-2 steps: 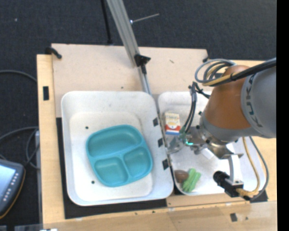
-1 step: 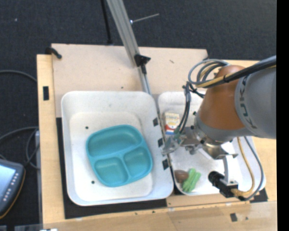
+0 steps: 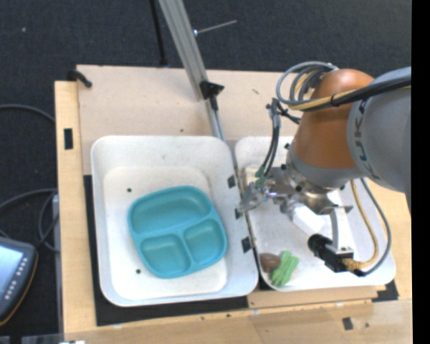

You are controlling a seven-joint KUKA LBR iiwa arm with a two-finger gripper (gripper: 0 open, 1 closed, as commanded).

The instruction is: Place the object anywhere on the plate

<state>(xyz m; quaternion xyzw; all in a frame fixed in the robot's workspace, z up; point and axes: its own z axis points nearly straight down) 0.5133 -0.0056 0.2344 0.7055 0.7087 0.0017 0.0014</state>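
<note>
A teal plate (image 3: pixel 175 229) with three compartments lies in the left white bin (image 3: pixel 107 213). In the right white bin (image 3: pixel 378 267), a green object (image 3: pixel 287 267) rests against the front left corner, with a small brown object (image 3: pixel 269 261) touching its left side. My gripper (image 3: pixel 252 192) hangs low over the right bin's left wall, between the two bins, well behind the green and brown objects. The grey and orange wrist (image 3: pixel 330 135) covers much of the right bin's floor.
A slanted aluminium bar (image 3: pixel 190 49) runs from the top down to the gap between the bins. Cables (image 3: pixel 369 221) loop around the wrist. A handheld screen (image 3: pixel 3 274) sits off the bench at the lower left.
</note>
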